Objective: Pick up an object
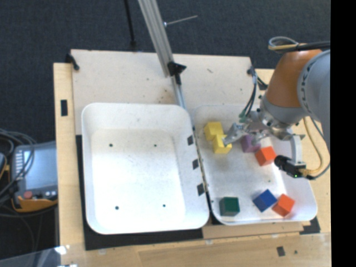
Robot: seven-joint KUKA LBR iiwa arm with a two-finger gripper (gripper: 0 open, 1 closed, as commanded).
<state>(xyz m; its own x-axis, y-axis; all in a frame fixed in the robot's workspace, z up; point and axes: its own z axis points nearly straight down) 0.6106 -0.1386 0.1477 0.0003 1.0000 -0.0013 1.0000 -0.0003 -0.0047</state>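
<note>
Yellow block [216, 137] is lying in the right bin [303, 196] beside your gripper [238, 135]; you cannot tell whether it is grasping anything.

1. We count two white bins: left bin [139, 166], right bin [239, 174].
2. We count six small objects, all in the right bin.
3. Orange blocks: two, the upper one [265, 156] and the lower one [284, 204].
4. Yellow object [216, 136]: one.
5. Green cube [228, 206]: one.
6. Blue cube [265, 200]: one.
7. Purple object [250, 144]: one, partly hidden by the arm.
8. Arms: one, with one gripper [240, 133].
</note>
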